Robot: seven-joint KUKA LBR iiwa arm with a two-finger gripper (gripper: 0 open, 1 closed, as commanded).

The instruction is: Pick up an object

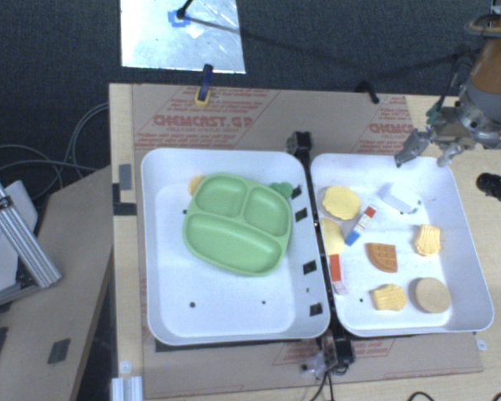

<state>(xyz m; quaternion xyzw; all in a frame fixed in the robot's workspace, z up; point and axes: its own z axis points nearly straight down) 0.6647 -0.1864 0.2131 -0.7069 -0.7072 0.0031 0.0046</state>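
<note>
Camera view. The arm (493, 73) enters from the right and hangs over the far right corner of the right bin (468, 249). Its gripper (427, 152) sits above the bin's far rim, and the two fingers (407, 150) are spread apart with nothing between them.

The right bin holds the loose items. A round yellow piece (341, 201) lies near the far left of this bin, with a second pale yellow piece (331, 236) just beside it against the divider. A white block (399, 198) lies near the far middle, the item closest to the gripper but apart from it. A marker-like stick with red and blue parts (361, 224) lies tilted between the yellow piece and the orange-brown wedge (382, 256). A crinkled yellow piece (427, 241) rests toward the right wall. A second yellow crinkled piece (389, 296) and a tan round disc (430, 295) sit side by side near the front rim. A red and white stick (336, 272) lies along the divider.

The left bin (163, 224) carries a green compartment tray (236, 222), lying tilted. A small yellow item (195, 184) shows at its far left edge and a green item (282, 190) at its far right edge, both partly hidden.

Both bins stand on a cardboard-covered surface (250, 111).
</note>
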